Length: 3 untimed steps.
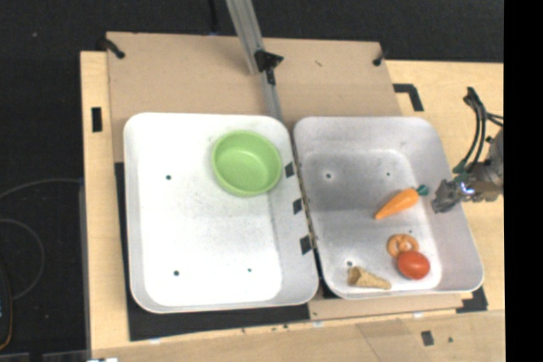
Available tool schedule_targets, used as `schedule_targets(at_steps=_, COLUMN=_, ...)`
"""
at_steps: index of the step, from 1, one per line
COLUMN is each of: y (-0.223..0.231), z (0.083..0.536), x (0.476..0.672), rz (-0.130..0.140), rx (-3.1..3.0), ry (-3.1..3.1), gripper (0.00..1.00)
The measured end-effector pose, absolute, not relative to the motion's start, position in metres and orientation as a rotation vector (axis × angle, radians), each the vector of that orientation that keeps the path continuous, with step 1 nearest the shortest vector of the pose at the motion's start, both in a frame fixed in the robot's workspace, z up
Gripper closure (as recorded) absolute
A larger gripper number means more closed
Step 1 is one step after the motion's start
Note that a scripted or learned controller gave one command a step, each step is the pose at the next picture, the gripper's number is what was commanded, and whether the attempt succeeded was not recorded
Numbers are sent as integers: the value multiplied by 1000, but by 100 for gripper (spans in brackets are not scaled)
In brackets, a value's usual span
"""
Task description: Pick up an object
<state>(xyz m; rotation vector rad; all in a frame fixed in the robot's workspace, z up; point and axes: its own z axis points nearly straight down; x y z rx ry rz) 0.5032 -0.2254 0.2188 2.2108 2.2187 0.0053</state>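
I log: bowl (247, 163) in left bin (153, 208); carrot (398, 203), tomato (413, 264), cone (367, 277) in right bin (356, 148), cone left of tomato.

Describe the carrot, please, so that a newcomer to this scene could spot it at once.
Look in the right-hand bin, by its right wall, near the gripper. The carrot lies there slanted, above the tomato and the cone. It alone is long, tapered and bright orange with a green tip.
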Motion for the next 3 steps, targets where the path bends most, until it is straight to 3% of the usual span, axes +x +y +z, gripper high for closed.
schedule_targets(at_steps=2, y=-223, z=287, x=508, rz=1, rx=2214, ry=2225, gripper=100)
schedule_targets(at_steps=3, y=-176, z=288, x=503, rz=2, rx=2216, ry=2223, gripper=100)
